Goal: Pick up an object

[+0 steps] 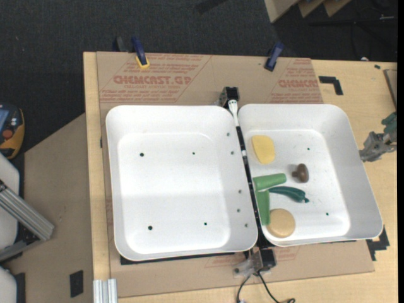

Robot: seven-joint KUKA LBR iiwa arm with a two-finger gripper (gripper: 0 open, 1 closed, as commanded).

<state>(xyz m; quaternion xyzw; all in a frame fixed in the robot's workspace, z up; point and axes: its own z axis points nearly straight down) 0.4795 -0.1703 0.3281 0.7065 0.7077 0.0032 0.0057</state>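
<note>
From my remote seat I see the pincer [377,145] parked at the far right edge of the frame, just outside the right bin [353,169], low over the bench [189,74]; just a grey bit of it pokes in, and I honestly can't tell how it's set or whether it has anything; nothing in the bin is touching it.

Right bin holds everything: a pale yellow piece [264,149] near the inner wall toward the back; a small dark brown lump [300,172] around the middle; a light green piece [264,191] bent like an L along the inner wall; a dark green pepper-looking thing [291,194] lying right against it; a round tan piece [281,223] in the front corner, touching the green L's lower end.

Left bin [117,169] sits alongside, rims touching; two blue clamps [139,51] grip the cardboard at the back.
</note>
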